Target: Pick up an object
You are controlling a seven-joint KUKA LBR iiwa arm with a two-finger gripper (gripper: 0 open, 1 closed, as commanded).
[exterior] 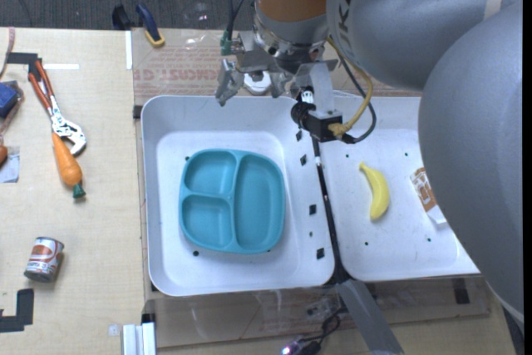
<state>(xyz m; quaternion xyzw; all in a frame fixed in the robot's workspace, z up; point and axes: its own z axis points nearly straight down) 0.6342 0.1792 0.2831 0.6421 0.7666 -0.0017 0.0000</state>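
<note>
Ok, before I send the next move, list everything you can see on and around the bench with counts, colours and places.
Bins: two, white, side by side.
Divided plate: one, teal, in the left bin.
Banana: one, yellow, in the right bin.
Packet: one, brown and white, right bin, partly behind the arm.
Wrench: one, silver with red handle, bench left of the bins.
Carrot: one, orange, beside the wrench.
Can: one, silver and red, lower left bench.
Clamp: one, blue and yellow, bench far edge.
Arm: one, grey with orange band.
Gripper: one, metal, over the left bin's far rim.

Bench bears two bins, wrench, can.
</note>
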